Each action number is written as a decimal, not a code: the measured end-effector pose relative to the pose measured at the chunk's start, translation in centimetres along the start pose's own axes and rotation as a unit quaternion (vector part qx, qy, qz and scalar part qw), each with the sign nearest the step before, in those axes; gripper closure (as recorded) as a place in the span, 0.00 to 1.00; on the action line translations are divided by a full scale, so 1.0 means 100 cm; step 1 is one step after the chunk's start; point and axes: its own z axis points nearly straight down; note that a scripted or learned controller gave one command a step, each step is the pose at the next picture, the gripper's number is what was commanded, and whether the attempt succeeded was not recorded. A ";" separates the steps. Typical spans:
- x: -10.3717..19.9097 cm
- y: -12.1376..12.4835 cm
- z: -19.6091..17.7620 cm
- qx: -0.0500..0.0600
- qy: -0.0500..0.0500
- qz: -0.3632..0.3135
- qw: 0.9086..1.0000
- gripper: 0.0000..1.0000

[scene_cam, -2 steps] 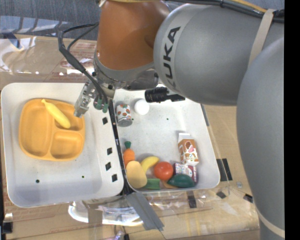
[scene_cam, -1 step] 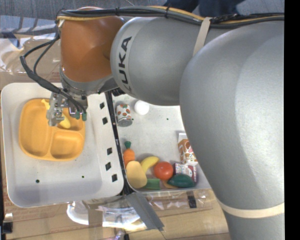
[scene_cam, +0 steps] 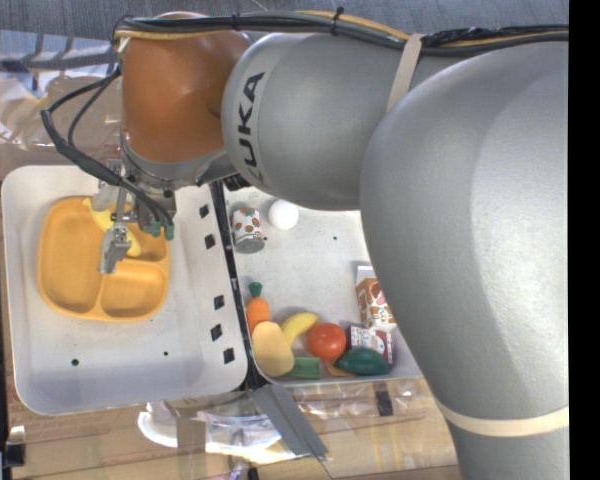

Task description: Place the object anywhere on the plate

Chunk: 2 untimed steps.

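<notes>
Plate: yellow, split into compartments, lying in the left part of the left bin, as I see it from the overhead camera. Object: a small bright-yellow piece at the plate's far right corner, just beside the gripper; I cannot tell whether it is gripped or merely rests on the rim. Gripper: hanging over the plate's right side, above the ridge between the two smaller compartments; I cannot tell whether it is apart or together, since the wrist and cables hide most of it. Arm: the orange band sits above the left bin's far edge, and the grey body covers the upper and right parts of the view. Right bin: along its far side I see a small printed cup and, just to its right, a white ball. Along its near side lie a carrot, a pale-yellow fruit, a banana, a green block, a tomato and a dark-green vegetable, all close together, several touching. A red-and-white carton lies at the bin's right edge, partly under the arm.
</notes>
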 end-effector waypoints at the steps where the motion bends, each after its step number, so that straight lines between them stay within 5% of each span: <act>1: -0.027 -0.046 -0.018 0.000 -0.002 -0.078 0.997 0.00; 2: -0.028 -0.045 -0.030 -0.001 -0.004 -0.080 0.997 1.00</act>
